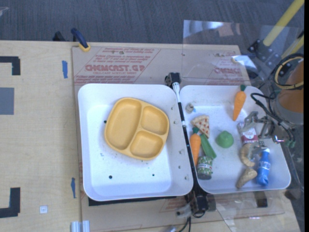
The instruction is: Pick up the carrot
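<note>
The carrot (239,103) sits upright-ish near the far edge of the right bin (285,180), long axis running near-to-far, green top far, tip toward me. My gripper (258,127) hovers just beside it; can't tell its state.

Orange carrot (239,103), yellow plate (136,128)

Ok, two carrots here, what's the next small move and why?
Probably slide the pincer toward the upper carrot: it lies close by and apart from other items, while the lower carrot sits crowded against the bin wall.
</note>
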You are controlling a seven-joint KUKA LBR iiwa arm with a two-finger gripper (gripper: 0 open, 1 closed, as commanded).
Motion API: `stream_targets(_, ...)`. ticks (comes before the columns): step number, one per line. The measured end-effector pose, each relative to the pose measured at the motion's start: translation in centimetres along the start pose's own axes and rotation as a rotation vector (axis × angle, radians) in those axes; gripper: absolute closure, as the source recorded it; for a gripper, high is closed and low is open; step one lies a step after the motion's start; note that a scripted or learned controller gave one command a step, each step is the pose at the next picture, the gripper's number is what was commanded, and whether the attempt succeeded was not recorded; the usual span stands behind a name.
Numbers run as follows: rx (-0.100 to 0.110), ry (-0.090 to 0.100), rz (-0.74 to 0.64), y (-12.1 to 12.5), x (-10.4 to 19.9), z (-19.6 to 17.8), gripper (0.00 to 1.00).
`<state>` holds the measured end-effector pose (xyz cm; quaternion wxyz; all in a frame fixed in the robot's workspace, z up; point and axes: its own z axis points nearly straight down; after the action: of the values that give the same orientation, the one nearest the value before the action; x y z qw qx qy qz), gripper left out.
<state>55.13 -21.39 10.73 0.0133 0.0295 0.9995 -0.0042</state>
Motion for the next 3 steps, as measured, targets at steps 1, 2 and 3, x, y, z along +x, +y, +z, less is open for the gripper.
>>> stream_targets(1,-0.002,-0.002,0.142,-0.6,-8.0,0.7,0.00)
stream_targets(2,0.000,0.068,0.352,-0.8,-9.8,1.2,0.00)
stream_targets(3,-0.002,0.057,0.538,-0.2,-10.4,1.5,0.00)
